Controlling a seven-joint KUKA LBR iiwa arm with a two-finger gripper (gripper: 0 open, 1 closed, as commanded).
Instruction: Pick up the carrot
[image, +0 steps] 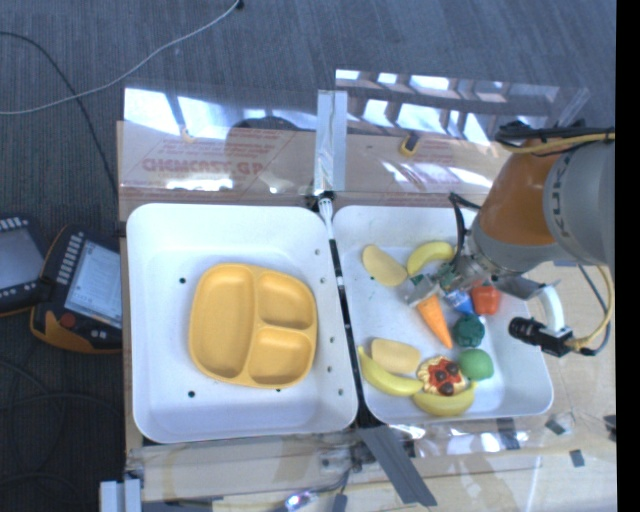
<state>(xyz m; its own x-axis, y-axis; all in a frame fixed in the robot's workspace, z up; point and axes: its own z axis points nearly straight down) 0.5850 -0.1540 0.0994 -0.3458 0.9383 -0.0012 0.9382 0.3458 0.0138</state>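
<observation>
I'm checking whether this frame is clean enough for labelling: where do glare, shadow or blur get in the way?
Camera view: bright glare streaks on the clear panels behind the bins; light is even over the right bin, so the carrot reads sharply; the gripper is small, dark and cluttered, hard to make out; the yellow tray shows soft shading, no harsh shadow.

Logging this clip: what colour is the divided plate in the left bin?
Yellow; the divided plate shows in the camera view.

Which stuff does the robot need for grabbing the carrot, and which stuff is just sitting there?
Needed: carrot, gripper, right bin.

Just sitting there: yellow plate in the left bin, bananas, green ball, red piece.
</observation>
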